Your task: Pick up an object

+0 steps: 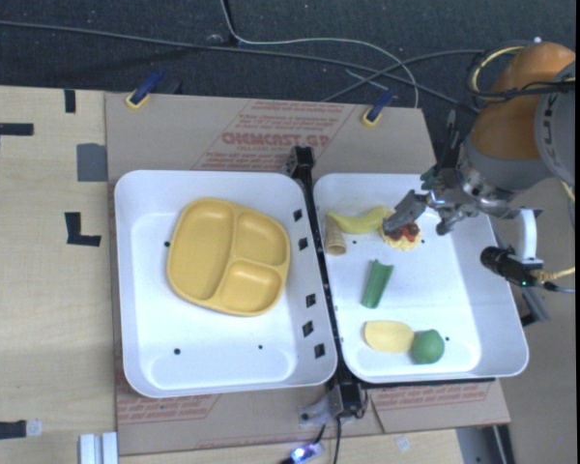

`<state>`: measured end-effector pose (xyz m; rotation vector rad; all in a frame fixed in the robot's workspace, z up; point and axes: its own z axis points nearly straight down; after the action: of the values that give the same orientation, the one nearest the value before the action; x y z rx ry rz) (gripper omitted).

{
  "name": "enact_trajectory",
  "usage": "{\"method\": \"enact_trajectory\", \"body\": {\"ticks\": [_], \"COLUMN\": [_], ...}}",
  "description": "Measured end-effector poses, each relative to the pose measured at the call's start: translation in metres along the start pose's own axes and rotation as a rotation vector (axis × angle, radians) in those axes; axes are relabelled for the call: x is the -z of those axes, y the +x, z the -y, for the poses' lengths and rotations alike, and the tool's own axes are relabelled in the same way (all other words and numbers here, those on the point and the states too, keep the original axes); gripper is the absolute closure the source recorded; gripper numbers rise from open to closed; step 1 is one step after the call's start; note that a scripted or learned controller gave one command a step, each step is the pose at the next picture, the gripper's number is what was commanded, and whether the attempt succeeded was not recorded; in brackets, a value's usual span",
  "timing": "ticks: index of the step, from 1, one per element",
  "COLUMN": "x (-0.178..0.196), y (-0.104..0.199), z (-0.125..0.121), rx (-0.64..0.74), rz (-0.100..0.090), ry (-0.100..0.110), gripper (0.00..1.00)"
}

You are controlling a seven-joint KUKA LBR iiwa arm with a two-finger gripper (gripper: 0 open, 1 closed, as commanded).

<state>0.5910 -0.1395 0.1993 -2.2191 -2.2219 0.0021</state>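
Nearest the camera, well below my fingers, a lime [427, 347] is touching a yellow lemon-like piece [388, 335] at the near edge of the right bin [483, 298]. Between those and me, a green pepper [376, 284] is lying with its long axis pointing roughly toward my fingertips. I am hovering my gripper [404, 224] over a small red and yellow thing [404, 238]; my fingers are spread a little, gripping nothing I can see. Just left of them, a banana [360, 222] is stretching sideways. Farther left, a yellow divided plate [228, 256] is sitting in the other bin [145, 288].
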Motion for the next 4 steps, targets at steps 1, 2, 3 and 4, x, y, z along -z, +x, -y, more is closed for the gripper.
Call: {"method": "enact_trajectory", "body": {"ticks": [1, 2, 3, 4], "x": [-0.048, -0.112, -0.113, -0.103], "y": [-0.006, -0.002, -0.002, -0.002], "z": [-0.004, -0.002, -0.002, -0.003], "rx": [0.000, 0.000, 0.000, 0.001], "rz": [0.001, 0.000, 0.001, 0.003], "ry": [0.003, 0.005, -0.002, -0.005], "gripper": [0.00, 0.00, 0.00, 1.00]}}
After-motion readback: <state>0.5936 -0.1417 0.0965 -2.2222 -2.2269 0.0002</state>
